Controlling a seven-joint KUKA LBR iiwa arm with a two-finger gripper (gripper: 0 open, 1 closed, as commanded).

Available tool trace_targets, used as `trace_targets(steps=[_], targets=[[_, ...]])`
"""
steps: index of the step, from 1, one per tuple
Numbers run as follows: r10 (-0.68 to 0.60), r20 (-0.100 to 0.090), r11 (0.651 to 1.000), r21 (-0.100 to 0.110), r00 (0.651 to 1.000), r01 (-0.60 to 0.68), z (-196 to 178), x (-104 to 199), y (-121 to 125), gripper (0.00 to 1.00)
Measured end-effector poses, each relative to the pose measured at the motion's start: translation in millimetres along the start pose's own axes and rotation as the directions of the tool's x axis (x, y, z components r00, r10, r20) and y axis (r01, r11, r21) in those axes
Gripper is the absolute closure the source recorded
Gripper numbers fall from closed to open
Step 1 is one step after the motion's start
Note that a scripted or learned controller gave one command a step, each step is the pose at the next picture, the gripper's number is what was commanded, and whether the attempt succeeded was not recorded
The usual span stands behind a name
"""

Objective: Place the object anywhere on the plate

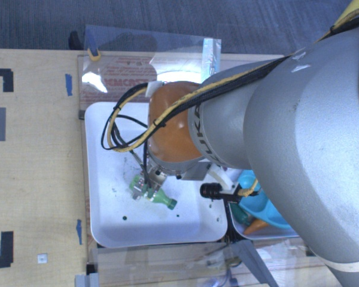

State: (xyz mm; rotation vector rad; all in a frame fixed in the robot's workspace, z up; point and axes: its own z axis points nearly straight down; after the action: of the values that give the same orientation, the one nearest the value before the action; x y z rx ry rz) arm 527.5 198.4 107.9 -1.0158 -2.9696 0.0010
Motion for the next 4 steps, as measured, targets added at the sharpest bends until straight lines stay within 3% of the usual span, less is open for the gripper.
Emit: trace_targets(steps=[1, 2, 3, 4], targets=[[0.043, 0.010, 0.999, -0.014, 0.999, -0.043, 17, -8, -60, 1.00], [0.002, 0.011, 1.000, -0.018, 1.000, -0.002, 17, -2, 8, 1.00], [0.191, 0.006, 0.981, -0.015, 0.982, -0.191, 17, -38, 34, 1.00], [0.132, 0.007, 0.991, -0.011, 0.991, -0.132, 18, -61, 72, 1.00]])
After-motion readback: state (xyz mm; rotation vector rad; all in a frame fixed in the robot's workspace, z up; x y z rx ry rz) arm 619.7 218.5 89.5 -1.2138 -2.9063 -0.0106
